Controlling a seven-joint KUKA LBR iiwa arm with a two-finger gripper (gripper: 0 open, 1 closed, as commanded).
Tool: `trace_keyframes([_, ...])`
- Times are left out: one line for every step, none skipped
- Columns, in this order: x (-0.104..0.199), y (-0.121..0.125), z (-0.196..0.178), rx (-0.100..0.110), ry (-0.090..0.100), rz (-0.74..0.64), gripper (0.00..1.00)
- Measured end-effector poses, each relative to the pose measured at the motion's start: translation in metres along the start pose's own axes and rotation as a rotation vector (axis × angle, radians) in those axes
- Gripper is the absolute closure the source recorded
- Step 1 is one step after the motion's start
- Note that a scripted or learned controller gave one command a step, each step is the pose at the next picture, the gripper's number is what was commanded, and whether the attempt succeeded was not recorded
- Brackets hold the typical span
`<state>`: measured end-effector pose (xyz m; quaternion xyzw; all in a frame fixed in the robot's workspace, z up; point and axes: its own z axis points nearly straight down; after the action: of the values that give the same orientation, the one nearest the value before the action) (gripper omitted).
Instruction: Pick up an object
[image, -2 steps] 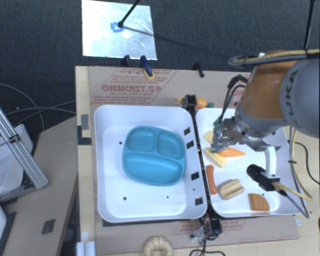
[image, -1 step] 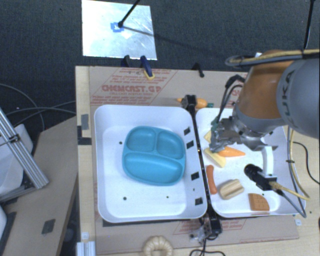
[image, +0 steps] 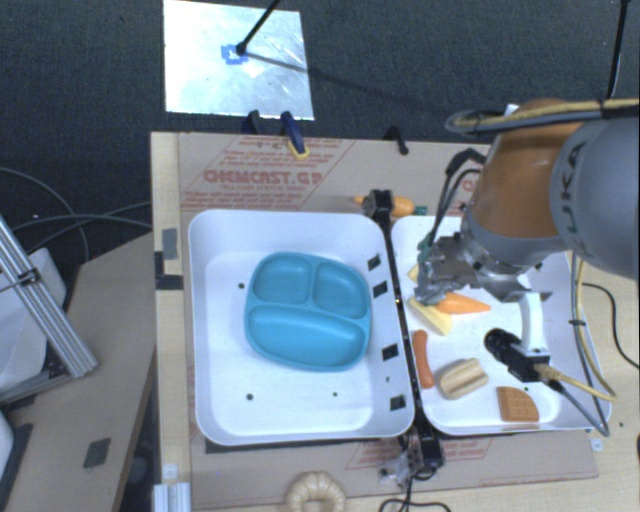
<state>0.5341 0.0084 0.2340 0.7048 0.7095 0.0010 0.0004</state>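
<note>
**Single arm over the right bin, pick not yet made.** The pincer hangs low at the 9 o'clock side of the right bin, close to the divider shared with the left bin. Whether it stands apart or together cannot be told, since the wrist housing covers its tips, and nothing can be seen clamped in it.

The nearest candidates are two toy foods. The orange wedge lies just beside the pincer at about 4 o'clock, its long axis running 9 to 3 o'clock with the narrow tip toward 3. The yellow wedge lies at 6 o'clock, partly under the orange one, with its long axis from 10 toward 4 o'clock. Judged from this, a grasp of either piece calls for a short descent rather than any real travel.

Farther toward 6 o'clock, and apart from the pincer, lie a red sausage, a bread roll and a waffle piece. The blue plate sits alone in the left bin.

The arm hides the 12 o'clock part of the right bin, and contact between pincer and wedges cannot be made out.
</note>
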Motion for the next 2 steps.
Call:
trace_keyframes([0.000, 0.009, 0.002, 0.000, 0.000, 0.000, 1.00])
trace_keyframes([-0.005, -0.006, 0.013, 0.003, -0.001, 0.006, 1.00])
